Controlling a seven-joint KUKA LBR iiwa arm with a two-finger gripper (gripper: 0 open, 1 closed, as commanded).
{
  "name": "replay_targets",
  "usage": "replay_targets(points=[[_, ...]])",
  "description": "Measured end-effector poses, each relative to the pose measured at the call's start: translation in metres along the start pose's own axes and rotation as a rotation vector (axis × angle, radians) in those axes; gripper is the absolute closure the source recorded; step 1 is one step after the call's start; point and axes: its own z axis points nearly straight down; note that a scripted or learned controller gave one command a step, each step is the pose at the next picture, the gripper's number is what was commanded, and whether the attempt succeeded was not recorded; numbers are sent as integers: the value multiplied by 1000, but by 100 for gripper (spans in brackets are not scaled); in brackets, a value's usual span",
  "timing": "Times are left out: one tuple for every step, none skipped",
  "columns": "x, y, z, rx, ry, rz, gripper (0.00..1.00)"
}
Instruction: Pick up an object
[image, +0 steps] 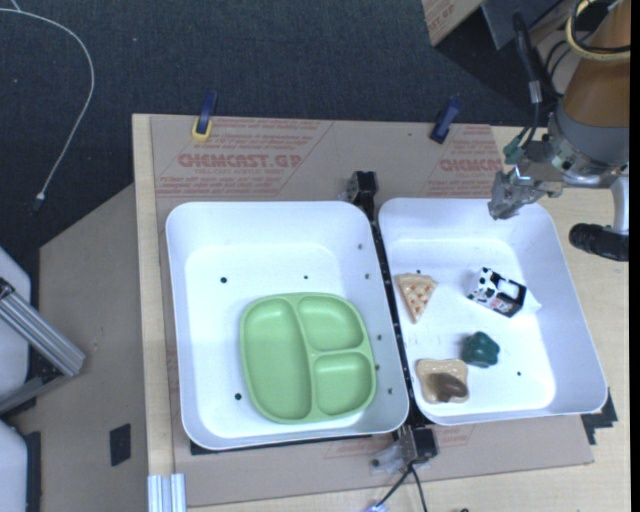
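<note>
The right bin (560, 395) holds several small objects: a tan waffle-patterned wedge (415, 294), a black-and-white toy (497, 291), a dark green lump (481, 348) and a brown cup-like piece (443, 380). My gripper (505, 203) hangs over the bin's far right corner, above and apart from all of them. Nothing is seen between its tips. The black-and-white toy lies nearest, below the gripper in the view.
A green three-compartment plate (305, 355) lies in the left bin (200, 260). Blue clamps (204, 113) (445, 119) sit on the cardboard's far edge. A black clip (362, 187) joins the bins at the back. The arm enters from the upper right.
</note>
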Motion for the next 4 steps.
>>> replay_targets(points=[[0,1,-41,0,0,0,100],[42,1,-29,8,4,-4,100],[93,-2,-26,8,4,-4,100],[137,7,-15,8,3,-4,100]])
